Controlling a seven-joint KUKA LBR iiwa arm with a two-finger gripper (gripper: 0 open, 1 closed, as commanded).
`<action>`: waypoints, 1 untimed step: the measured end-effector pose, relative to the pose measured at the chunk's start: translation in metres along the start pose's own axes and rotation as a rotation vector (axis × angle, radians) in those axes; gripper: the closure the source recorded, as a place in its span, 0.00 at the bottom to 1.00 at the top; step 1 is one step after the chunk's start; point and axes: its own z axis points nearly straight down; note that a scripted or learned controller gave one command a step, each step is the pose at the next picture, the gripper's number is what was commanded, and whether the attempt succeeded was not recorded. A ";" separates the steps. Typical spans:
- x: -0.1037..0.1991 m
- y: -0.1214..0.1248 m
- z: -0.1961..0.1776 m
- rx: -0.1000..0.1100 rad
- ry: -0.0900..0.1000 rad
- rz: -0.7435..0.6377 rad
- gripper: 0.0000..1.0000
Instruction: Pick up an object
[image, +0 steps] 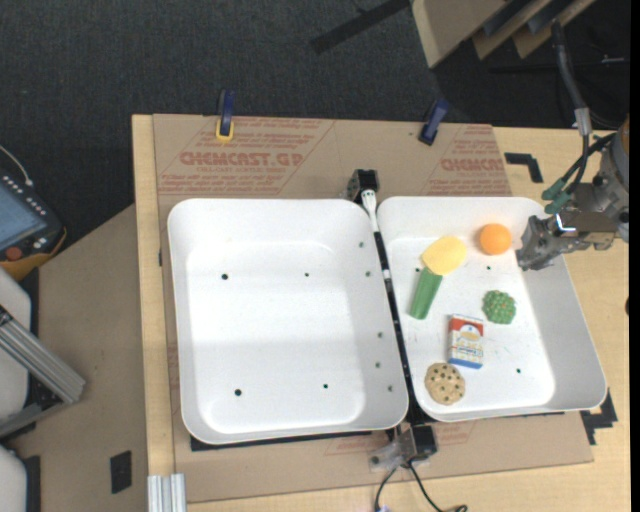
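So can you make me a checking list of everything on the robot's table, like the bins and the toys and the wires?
Surface: brown board with red print, bearing the left bin and the right bin side by side.
Job's things: all in the right bin: orange ball, yellow piece touching the green stick, green bumpy ball, small red and white box, cookie.
Clutter: nothing seen.
Gripper: gripper at the right bin's far right side, just right of the orange ball; nothing seen between its fingers.
Cables: cable trailing off the board's near edge.
Surroundings: two clamps on the board's far edge; dark floor.
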 end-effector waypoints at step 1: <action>0.000 0.001 -0.010 -0.003 -0.001 -0.001 1.00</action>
